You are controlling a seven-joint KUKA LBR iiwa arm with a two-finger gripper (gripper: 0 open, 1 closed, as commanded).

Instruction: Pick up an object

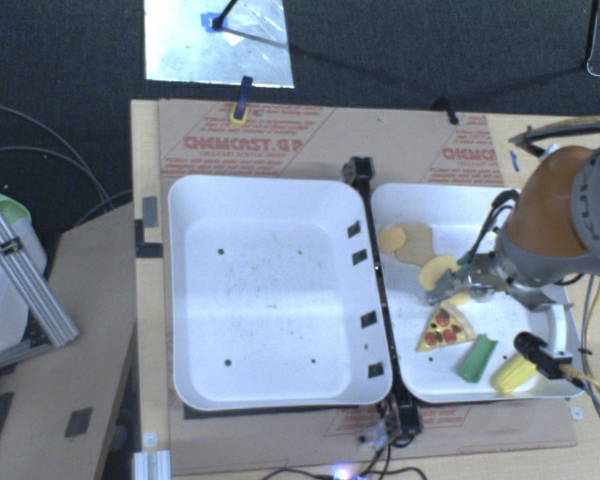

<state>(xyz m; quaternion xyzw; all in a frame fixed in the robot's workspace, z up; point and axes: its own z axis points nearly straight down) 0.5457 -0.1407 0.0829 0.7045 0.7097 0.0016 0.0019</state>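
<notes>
So far nothing is lifted, as you can see by reading across the bench. You have the left bin (270, 298) on the left, bare white inside. Next comes the black divider (372, 288) where the two bins meet. In the right bin (420, 196), along its far part, lie a tan cookie-shaped piece (410, 241) and a yellow chip-like piece (439, 269); nearer you sit a toy pizza slice (446, 329), a green block (477, 358) and a yellow corn cob (514, 373). The gripper (450, 286) is low in this bin, its tip touching or just beside the yellow chip-like piece, just far of the pizza slice. You cannot tell how wide the claw stands or whether it has hold of anything. I judge the approach done; the grasp and the lift remain.
</notes>
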